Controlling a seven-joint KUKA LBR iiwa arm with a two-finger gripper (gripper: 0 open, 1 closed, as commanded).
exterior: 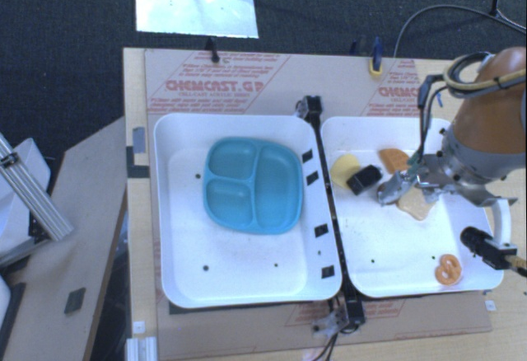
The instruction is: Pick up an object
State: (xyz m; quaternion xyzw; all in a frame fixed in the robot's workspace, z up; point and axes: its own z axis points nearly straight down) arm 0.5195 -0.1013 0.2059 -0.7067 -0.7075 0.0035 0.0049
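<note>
The right bin point(387, 264) holds several small items. A yellow piece point(344, 166) lies at its upper left, touching a black block point(363, 180). An orange piece point(394, 159) sits just behind them. A tan, bread-like slice point(416, 205) lies near the bin's middle, partly under the arm's wrist. A small orange pretzel shape point(448, 269) rests near the front right corner. My gripper point(394, 189) hangs low over the bin, just right of the black block and at the left edge of the tan slice. I see nothing clearly held in it.
The left bin point(189, 285) carries a blue divided plate point(251, 185). A row of black clips point(317, 178) runs along the wall shared by the bins. The grey arm with its orange band point(494, 116) covers the right bin's far right side.
</note>
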